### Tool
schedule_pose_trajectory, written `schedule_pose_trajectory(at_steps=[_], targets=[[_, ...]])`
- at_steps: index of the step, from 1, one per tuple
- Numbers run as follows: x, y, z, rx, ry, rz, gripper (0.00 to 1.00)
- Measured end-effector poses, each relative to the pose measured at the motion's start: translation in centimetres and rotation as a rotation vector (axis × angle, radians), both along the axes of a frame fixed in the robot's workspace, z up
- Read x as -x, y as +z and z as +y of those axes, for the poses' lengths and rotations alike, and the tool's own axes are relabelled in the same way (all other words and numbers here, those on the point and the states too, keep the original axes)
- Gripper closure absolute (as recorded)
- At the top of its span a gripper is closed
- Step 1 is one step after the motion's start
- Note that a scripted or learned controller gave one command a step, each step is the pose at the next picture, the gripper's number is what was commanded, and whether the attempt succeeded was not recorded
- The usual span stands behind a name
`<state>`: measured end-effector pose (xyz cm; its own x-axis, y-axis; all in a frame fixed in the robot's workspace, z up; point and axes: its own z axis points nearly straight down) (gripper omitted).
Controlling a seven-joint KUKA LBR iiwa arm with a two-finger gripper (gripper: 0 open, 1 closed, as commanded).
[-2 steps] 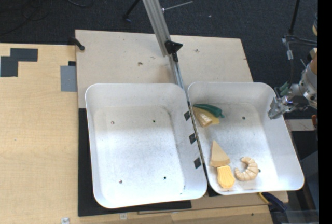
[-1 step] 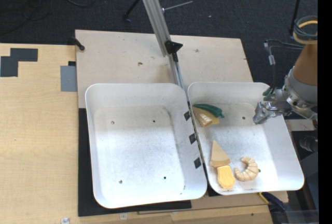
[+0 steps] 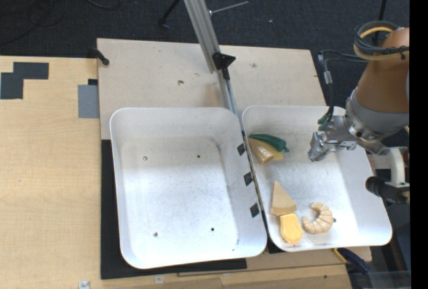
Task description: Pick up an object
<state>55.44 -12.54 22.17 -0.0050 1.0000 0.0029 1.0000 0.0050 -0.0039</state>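
bench (image 3: 167, 83): pale board on a dark carpet with cables. two white bins side by side; left bin (image 3: 134, 147), right bin (image 3: 361, 227). slanted metal rail (image 3: 200, 20) at the back. gripper (image 3: 319, 149): over right bin's upper right, nothing seen between the fingers; open or closed, cannot tell. green-yellow toy (image 3: 267, 146): just left of gripper, apart. wedge (image 3: 282, 201), yellow piece (image 3: 290, 228), shrimp (image 3: 319, 219): nearer the front, well apart.

table (image 3: 167, 77): pale wood top, seen at a slant from above
black mat (image 3: 107, 214): flat under the bins, showing along the left and front edges
left bin (image 3: 120, 147): shallow, white, lying on the mat, touching the right bin
right bin (image 3: 361, 214): shallow, white, just beside the left bin
metal rail (image 3: 200, 20): slanting up from between the bins, past the table's far edge
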Motion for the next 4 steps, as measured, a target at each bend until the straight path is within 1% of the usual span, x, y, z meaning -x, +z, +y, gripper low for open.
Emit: schedule_pose_trajectory(at_steps=[1,2,3,4], targets=[[1.6,-0.5,4.7,0.0,-0.002,0.002,1.0],[2.4,0.7,9.4,0.0,-0.001,0.001,1.0],[3.3,-0.4,14.7,0.0,-0.001,0.002,1.0],[4.2,-0.3,20.9,0.0,0.001,0.002,1.0]])
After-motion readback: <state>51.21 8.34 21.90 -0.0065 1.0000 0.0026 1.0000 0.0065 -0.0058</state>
